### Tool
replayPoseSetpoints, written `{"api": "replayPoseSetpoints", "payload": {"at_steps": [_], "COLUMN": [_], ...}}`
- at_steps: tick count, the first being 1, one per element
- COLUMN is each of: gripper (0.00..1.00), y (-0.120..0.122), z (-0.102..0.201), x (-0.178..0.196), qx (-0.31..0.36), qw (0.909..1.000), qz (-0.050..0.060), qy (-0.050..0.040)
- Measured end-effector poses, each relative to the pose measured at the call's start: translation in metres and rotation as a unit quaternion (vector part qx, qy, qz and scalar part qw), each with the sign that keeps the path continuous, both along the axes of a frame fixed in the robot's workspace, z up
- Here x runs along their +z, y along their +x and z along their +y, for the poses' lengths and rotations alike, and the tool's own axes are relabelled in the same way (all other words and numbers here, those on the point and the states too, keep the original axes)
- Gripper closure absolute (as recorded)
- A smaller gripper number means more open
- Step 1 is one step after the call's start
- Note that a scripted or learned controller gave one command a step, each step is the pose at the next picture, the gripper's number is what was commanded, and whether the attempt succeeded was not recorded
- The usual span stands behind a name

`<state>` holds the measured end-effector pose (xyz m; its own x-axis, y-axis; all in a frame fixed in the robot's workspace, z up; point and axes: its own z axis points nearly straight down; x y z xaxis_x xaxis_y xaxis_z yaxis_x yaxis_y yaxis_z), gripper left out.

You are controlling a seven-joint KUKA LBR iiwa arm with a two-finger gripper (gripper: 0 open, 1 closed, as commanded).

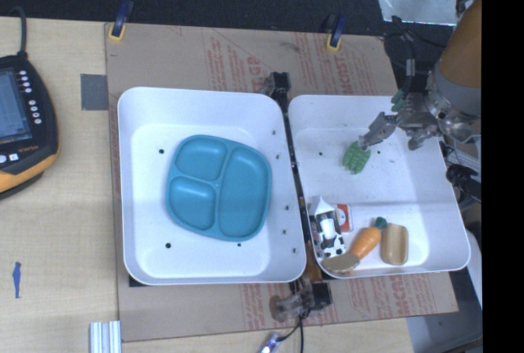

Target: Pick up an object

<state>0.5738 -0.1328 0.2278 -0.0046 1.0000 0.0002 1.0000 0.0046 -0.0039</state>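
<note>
Jaws (395, 128) spread wide just above the green toy (356, 156), gripping nothing; arm cut off.

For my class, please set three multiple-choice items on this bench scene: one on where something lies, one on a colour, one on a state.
1. Where does the divided plate lie?
A. left bin
B. right bin
C. bare bench

2. What colour is the small object by the gripper?
A. red
B. green
C. yellow

3. How does the toy carrot rest?
A. held by the fingers
B. on the plate
C. lying in the right bin

Answers: 1 A, the plate sits inside the left bin. 2 B, it is plainly green. 3 C, the carrot lies on that bin's floor at its near edge.
</note>
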Motion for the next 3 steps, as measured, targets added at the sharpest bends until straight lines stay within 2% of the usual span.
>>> {"api": "replayPoseSetpoints", "payload": {"at_steps": [1,2,3], "gripper": [0.00,0.00,0.00], "y": [0.071,0.050,0.042], "z": [-0.008,0.019,0.017], "x": [-0.137,-0.136,-0.136], "qx": [0.001,0.001,0.000], "qw": [1.0000,1.0000,1.0000], "qz": [0.001,0.001,0.001], "qy": [-0.0009,-0.0008,-0.0005]}}
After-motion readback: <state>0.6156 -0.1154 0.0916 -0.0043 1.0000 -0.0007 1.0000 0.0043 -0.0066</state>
